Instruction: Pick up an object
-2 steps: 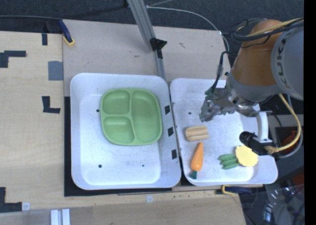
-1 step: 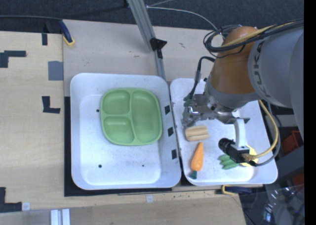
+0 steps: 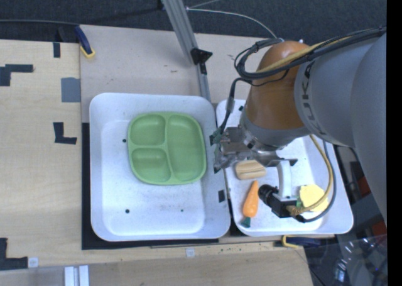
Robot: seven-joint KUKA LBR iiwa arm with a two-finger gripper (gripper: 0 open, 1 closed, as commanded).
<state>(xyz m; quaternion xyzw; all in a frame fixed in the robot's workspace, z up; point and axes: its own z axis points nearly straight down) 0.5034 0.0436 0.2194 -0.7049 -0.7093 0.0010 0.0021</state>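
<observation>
The grey arm with its orange band (image 3: 279,90) is reaching over the right-hand shallow white bin (image 3: 339,215), 1 of 2 bins sitting side by side on the tan wooden table (image 3: 38,171). Its pincer (image 3: 229,149) is hanging low at that bin's left edge, close to the wall shared with the left-hand white bin (image 3: 103,215); whether it is wide or narrow cannot be told, as the wrist is covering it.

Inside the right-hand bin, a tan bread-shaped block (image 3: 250,170) is lying just beside the pincer. An orange toy carrot with a green tip (image 3: 250,200) is lying just below the block, tilted. A yellow object (image 3: 309,195) is resting toward the bin's right side, near a black fitting and cables.

A green plastic plate with 3 compartments (image 3: 167,148) is lying flat in the left-hand bin.
</observation>
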